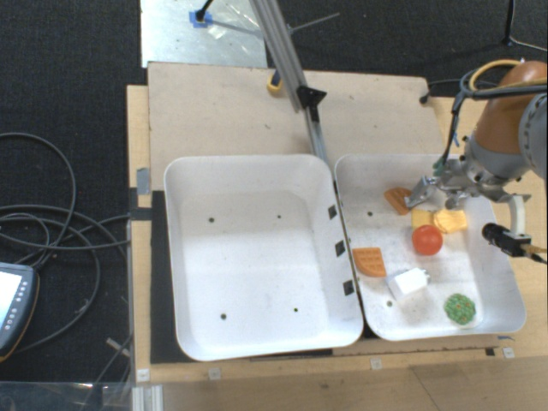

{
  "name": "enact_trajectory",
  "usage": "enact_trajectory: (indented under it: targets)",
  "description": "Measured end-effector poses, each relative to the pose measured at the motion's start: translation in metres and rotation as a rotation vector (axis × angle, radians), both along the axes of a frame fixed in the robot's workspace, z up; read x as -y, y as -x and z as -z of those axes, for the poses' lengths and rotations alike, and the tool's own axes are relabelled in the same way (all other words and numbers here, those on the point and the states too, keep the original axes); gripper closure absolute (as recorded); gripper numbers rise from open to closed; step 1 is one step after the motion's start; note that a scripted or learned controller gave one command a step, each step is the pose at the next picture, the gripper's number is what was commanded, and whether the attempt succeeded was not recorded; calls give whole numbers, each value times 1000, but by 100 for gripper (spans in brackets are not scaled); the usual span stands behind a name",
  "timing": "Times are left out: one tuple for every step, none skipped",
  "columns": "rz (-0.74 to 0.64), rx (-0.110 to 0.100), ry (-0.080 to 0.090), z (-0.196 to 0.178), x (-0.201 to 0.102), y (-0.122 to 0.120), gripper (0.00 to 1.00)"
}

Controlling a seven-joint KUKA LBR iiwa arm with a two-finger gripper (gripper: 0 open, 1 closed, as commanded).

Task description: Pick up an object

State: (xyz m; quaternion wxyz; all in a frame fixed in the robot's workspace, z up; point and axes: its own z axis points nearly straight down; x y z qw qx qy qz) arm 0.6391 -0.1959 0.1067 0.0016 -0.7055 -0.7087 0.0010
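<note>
- Two shallow white bins sit side by side on the bench (pixel 223 110): the left bin (pixel 184 229) and the right bin (pixel 505 306).
- The right bin holds six small objects: two orange pieces, two yellow blocks, one red ball and one green ball, plus one white block, making seven in all.
- One orange piece (pixel 397 199) lies in the upper middle of the right bin, its long axis slanting from upper left to lower right.
- The other orange piece (pixel 370 262), roughly rectangular, lies near the bin's left wall, its long axis running nearly up and down the frame.
- The yellow blocks (pixel 451 222) sit close together at the bin's centre, just above the red ball (pixel 427 241), which touches or nearly touches them.
- The white block (pixel 409 281) lies below the red ball, tilted, long axis rising toward the right.
- The green ball (pixel 460 308) rests in the lower right corner, apart from the rest.
- The end effector (pixel 438 191) hangs over the upper part of the right bin, just beside the upper orange piece and just above the yellow blocks; whether it is open or closed cannot be told.
</note>
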Motion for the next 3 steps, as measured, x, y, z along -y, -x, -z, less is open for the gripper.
enact_trajectory:
  targets:
    - [-3,9,3,-15,1,-3,100]
    - [-1,12,4,-73,7,-12,100]
    - [-2,14,5,-135,16,-16,100]
